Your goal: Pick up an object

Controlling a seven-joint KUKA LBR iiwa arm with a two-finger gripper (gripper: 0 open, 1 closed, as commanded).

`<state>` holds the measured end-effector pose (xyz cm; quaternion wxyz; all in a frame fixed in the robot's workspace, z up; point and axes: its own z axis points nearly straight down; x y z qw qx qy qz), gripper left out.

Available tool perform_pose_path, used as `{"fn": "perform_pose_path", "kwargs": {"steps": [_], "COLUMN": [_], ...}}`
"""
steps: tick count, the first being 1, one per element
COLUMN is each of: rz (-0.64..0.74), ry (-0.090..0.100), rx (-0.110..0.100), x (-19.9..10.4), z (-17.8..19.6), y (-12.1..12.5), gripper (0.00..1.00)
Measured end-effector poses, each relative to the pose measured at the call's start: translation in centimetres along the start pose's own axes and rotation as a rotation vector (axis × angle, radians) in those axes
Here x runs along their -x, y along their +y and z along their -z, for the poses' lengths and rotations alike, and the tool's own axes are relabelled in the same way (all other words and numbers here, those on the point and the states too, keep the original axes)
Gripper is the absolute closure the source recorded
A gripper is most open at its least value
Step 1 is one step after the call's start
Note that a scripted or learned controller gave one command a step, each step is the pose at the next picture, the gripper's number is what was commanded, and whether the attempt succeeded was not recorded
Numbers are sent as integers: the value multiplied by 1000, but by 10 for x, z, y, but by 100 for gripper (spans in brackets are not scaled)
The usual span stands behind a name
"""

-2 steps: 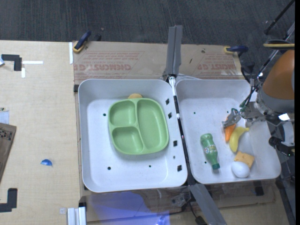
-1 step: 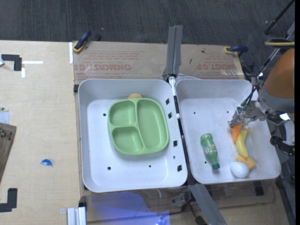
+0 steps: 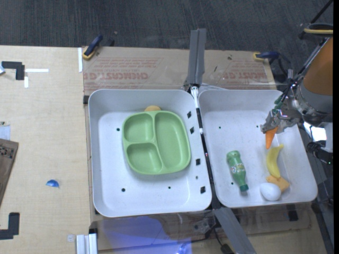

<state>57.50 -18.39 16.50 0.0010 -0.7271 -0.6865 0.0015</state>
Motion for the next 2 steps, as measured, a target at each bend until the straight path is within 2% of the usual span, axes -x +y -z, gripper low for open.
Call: {"fn": "perform_pose_path", "kwargs": {"steps": [1, 2], "rz": [33, -41], "ry": [1, -1], "rx": [-3, -2], "x": [-58, -109], "z": [-47, 53], "y": [-22, 8], "gripper": [100, 100]}}
